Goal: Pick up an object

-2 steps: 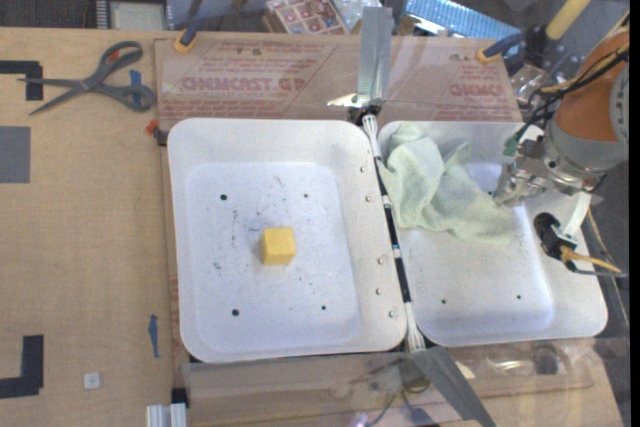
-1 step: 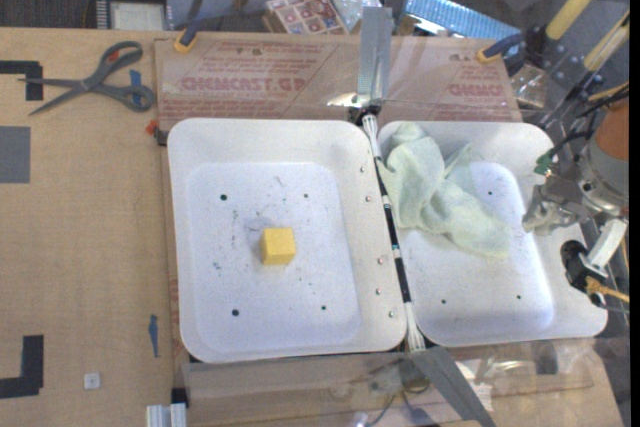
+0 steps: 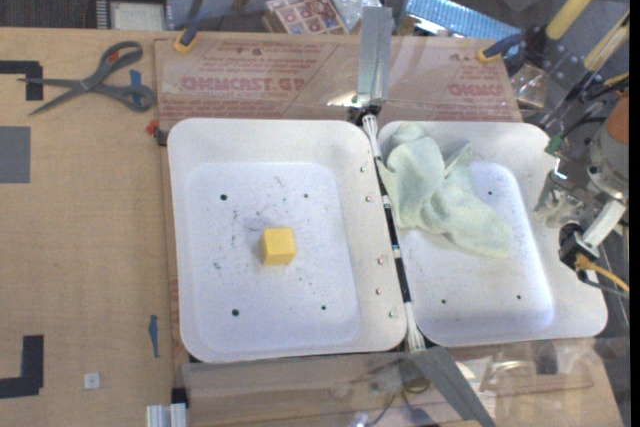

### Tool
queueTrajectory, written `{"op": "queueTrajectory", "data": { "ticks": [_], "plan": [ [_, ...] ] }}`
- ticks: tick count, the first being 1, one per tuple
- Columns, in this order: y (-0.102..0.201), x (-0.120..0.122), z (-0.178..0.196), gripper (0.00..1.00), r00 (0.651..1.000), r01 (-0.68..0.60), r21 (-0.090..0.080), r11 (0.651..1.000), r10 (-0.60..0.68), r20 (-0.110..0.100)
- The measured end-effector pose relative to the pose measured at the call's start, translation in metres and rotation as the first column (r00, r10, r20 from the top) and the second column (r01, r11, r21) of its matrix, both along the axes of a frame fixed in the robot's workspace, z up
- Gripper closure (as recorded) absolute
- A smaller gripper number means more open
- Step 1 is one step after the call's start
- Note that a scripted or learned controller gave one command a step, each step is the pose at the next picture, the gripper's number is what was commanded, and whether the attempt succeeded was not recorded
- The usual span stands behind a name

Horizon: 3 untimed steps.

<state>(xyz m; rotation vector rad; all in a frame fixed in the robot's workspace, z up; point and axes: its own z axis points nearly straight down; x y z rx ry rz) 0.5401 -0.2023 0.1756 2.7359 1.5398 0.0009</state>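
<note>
- Top-down slanted view of a desk [image 3: 80, 245] w/ two shallow white bins side by side.
- Left bin [image 3: 200, 330]: one small yellow block [image 3: 279, 246] sits near the middle, alone, well apart from every wall.
- Right bin [image 3: 500, 305]: a crumpled pale green cloth [image 3: 440, 200] fills the upper-left part. It touches the wall next to the left bin, and its long axis runs from upper left to lower right.
- Gripper [image 3: 578, 215] hangs at the far right, over the right bin's outer rim. Nothing is seen in it.
- Jaws: too cluttered and small to read, so can't tell if wide or narrow.
- Key relation: both things lie to the view's left of the gripper. The cloth is near, just across the bin floor; the block is well apart, beyond the divide btwn bins.
- Judgement: the cloth looks like the shorter reach, but it's soft and may slip; the block is rigid w/ clear space on all sides.
- Scissors [image 3: 100, 80] lie on the desk at upper left, outside the bins.
</note>
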Motion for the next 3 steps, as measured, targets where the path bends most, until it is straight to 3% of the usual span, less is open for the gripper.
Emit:
{"op": "queueTrajectory", "data": {
  "ticks": [1,2,3],
  "plan": [
    [-0.009,-0.022,-0.088,1.0,0.951,0.31,0.004,0.951,-0.31,-0.002],
    [-0.001,-0.061,-0.006,1.0,0.926,0.377,0.001,0.926,-0.377,-0.002],
    [-0.021,-0.062,-0.069,1.0,0.914,0.405,0.003,0.914,-0.405,-0.005]
  ]
}}
